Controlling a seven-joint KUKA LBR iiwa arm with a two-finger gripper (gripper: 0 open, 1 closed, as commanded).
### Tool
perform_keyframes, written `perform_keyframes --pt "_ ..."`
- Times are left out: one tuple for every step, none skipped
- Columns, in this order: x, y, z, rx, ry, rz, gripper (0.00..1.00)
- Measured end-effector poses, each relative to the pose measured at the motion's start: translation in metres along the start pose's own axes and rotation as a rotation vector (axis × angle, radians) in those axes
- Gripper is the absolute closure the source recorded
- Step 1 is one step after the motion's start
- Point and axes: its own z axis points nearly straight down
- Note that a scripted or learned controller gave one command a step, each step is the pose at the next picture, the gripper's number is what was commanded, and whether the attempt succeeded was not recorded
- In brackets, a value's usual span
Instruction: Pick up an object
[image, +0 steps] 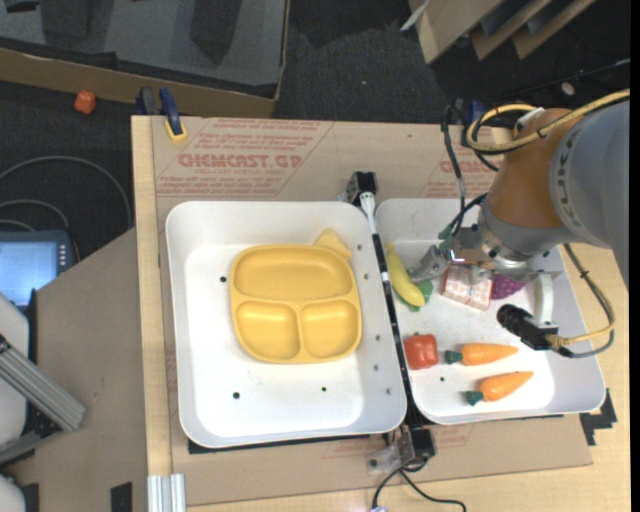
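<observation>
Arm (560, 170) reaches in from the right, wrist over the far part of the right bin (575, 400). End effector (470, 262) sits low there, right above a pinkish box-like item (468, 290) – can't tell its state, wrist body blocks the view. Purple item (510, 287) just right of the pink one, partly hidden. Banana (404, 280) lies along the bin's left wall, something green (424, 292) touching its near end. Nearer: red pepper (421, 351) at left, two carrots (488, 353) (503, 385) to its right, one behind the other. Left bin (200, 400) holds a yellow divided tray (296, 302) – a yellow piece (333, 241) peeks out at its far right corner. Both bins sit on a cardboard-covered surface (250, 155).
</observation>
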Motion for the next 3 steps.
perform_keyframes --pt "0.000 -0.001 -0.007 0.002 -0.001 0.001 1.00" --pt "0.000 -0.001 -0.006 0.004 -0.001 0.000 0.00" --pt "0.002 0.000 0.011 0.006 0.000 0.001 0.00"
